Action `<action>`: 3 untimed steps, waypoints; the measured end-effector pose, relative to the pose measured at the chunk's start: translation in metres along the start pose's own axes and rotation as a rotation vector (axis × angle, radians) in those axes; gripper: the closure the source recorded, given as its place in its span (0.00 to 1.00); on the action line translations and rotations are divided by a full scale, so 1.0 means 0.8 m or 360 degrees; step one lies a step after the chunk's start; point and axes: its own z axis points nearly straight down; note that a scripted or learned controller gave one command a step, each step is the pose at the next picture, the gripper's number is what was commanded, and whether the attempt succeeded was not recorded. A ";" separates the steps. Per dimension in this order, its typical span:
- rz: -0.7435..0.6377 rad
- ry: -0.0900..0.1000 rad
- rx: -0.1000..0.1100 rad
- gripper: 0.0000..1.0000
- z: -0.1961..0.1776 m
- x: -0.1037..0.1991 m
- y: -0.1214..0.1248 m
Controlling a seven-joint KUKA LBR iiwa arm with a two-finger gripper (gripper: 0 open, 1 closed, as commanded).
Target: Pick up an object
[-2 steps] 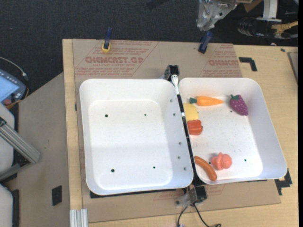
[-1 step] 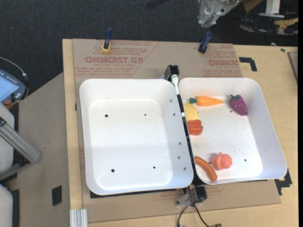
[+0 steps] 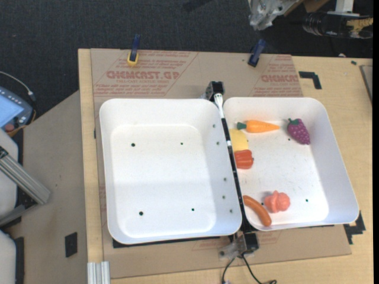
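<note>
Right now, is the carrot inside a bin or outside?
Inside. The carrot lies flat on the floor of the right bin, near its far edge, beside the purple grapes.

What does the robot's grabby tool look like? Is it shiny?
The tool at the top of the picture looks silvery grey and a bit shiny, like metal and clear plastic. Behind it sit pale white and dark parts. It is too blurry to see more.

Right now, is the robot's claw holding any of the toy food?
No. The gripper hangs above the bench's far edge with nothing between its fingers. The carrot and grapes lie in the right bin.
</note>
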 end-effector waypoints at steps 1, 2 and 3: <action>-0.0001 -0.0002 -0.0008 1.00 -0.014 0.001 0.001; -0.0001 -0.0004 -0.0016 1.00 -0.027 0.001 0.002; -0.0002 -0.0006 -0.0024 1.00 -0.041 0.002 0.003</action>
